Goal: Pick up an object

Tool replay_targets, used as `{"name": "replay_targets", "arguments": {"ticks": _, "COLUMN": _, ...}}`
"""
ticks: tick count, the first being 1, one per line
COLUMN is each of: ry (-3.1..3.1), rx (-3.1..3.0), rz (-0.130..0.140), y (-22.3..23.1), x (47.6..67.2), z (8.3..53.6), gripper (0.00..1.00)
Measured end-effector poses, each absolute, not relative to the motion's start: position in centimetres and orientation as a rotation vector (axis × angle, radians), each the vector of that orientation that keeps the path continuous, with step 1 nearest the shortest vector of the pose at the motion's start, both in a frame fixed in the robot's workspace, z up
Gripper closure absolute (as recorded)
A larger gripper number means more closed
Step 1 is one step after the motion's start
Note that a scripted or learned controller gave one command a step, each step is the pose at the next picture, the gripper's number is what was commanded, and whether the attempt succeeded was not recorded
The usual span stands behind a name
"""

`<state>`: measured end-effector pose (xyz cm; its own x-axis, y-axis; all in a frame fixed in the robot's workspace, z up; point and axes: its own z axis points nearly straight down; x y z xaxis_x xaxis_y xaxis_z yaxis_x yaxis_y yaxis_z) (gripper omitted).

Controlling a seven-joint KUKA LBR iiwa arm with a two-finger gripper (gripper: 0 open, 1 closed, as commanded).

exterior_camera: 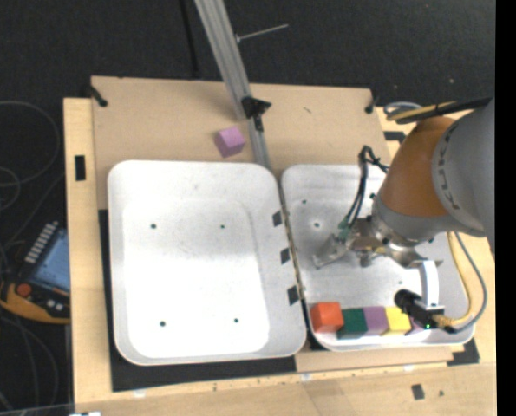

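Note:
Four small blocks line the front edge of the right bin [318,185]: an orange block [327,315], a green block [354,321], a pale purple block [375,320] and a yellow block [398,321]. My gripper [337,248] hangs low over the middle of the right bin, behind the row of blocks and apart from them. The wrist and its cables hide most of it. I see nothing between its fingers. Another purple block [230,141] lies on the bench behind the left bin [197,258].
A slanted metal post [227,55] rises from the bench between the bins at the back. The grey and orange arm [431,180] covers the right bin's right half. Cables and a handheld pendant [41,271] lie on the floor at left.

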<state>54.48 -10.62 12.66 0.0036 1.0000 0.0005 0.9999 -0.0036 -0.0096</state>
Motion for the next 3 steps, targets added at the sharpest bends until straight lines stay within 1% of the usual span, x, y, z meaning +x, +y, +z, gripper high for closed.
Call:
{"name": "replay_targets", "arguments": {"ticks": 1, "ry": -2.230, "rx": -2.221, "rz": -0.009, "y": -7.6, "x": 50.3, "z": 23.6, "gripper": 0.00}}
{"name": "replay_targets", "arguments": {"ticks": 2, "ry": -2.225, "rx": -2.217, "rz": 0.002, "y": -5.3, "x": 52.3, "z": 20.8, "gripper": 0.00}}
{"name": "replay_targets", "arguments": {"ticks": 3, "ry": -2.230, "rx": -2.211, "rz": -0.005, "y": 2.0, "x": 48.8, "z": 23.1, "gripper": 0.00}}
